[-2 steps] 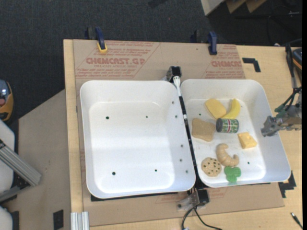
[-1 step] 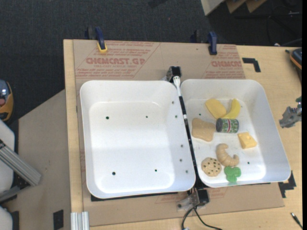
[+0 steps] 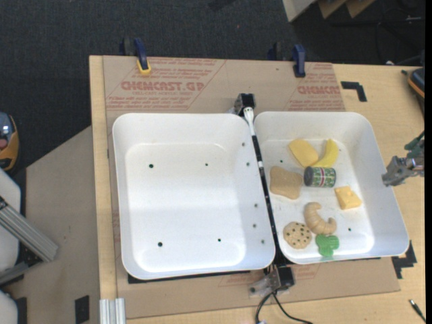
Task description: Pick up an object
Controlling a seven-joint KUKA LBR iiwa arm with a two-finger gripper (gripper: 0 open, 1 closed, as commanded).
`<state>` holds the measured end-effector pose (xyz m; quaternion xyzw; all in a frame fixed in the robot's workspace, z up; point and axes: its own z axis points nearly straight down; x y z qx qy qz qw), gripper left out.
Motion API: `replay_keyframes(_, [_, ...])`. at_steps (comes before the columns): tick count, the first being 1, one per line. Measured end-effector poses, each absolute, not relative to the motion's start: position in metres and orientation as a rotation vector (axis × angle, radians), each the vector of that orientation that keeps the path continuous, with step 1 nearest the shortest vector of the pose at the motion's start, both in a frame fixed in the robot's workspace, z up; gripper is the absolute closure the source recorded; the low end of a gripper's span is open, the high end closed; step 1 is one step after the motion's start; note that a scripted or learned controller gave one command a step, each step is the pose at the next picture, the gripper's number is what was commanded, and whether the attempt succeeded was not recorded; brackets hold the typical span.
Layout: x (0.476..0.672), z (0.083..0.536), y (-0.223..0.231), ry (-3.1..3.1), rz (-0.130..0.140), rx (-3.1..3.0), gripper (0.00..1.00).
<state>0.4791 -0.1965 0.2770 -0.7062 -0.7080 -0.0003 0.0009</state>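
Note:
The right bin holds several toy foods. A yellow block and a banana lie at its back. A tan bread slice sits by a small green can lying on its side. A yellow cheese wedge lies right of the can. Nearer the front are a croissant, a round cookie and a green piece. My gripper shows at the right edge, outside the bin's right rim, with nothing seen in it.
The left bin stands beside the right one on a brown board. Two blue clamps hold the board's back edge. A cable runs off the front.

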Motion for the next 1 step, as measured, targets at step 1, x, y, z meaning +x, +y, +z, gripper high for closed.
replay_keyframes(1, [0.4886,0.2851,-0.207,-2.226,-0.002,-2.224,1.0])
